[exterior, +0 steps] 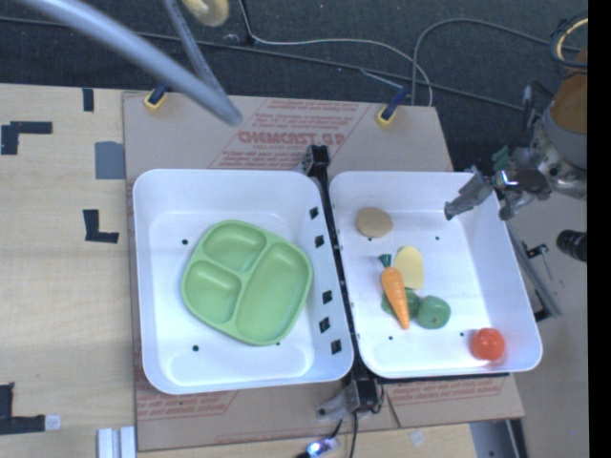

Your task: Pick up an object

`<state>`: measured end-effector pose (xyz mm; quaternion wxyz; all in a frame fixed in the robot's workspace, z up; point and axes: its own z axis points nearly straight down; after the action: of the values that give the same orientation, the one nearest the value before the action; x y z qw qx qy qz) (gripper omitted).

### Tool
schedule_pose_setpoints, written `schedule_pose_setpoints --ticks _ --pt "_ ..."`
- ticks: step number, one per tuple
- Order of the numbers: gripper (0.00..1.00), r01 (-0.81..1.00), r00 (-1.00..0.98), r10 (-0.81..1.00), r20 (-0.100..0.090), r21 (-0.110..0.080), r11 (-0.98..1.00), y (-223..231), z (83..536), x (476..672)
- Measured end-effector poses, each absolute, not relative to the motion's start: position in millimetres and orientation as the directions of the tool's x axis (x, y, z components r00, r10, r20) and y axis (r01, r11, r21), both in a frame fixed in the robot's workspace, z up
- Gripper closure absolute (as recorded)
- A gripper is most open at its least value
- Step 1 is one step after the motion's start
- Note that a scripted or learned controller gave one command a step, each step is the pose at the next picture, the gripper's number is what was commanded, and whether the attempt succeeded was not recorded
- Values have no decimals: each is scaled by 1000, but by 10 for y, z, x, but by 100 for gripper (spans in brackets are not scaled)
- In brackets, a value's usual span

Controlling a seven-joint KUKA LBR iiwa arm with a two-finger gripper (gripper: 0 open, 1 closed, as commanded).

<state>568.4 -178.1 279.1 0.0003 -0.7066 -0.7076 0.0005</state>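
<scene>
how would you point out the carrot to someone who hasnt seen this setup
Look in the right white bin, at the cluster of toy food near its middle. The carrot is the slim orange cone with a green top, lying across a green piece just below a pale yellow piece.

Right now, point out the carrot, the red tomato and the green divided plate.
carrot (395,297): camera view, middle of its orange body.
red tomato (488,343): camera view, centre of its red skin.
green divided plate (280,273): camera view, floor of its largest compartment.
</scene>
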Motion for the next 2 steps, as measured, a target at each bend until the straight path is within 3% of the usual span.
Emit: schedule_pose_setpoints --ticks 2 --pt "0 1000 -2 1000 1 -7 2 -1666 1797 5662"
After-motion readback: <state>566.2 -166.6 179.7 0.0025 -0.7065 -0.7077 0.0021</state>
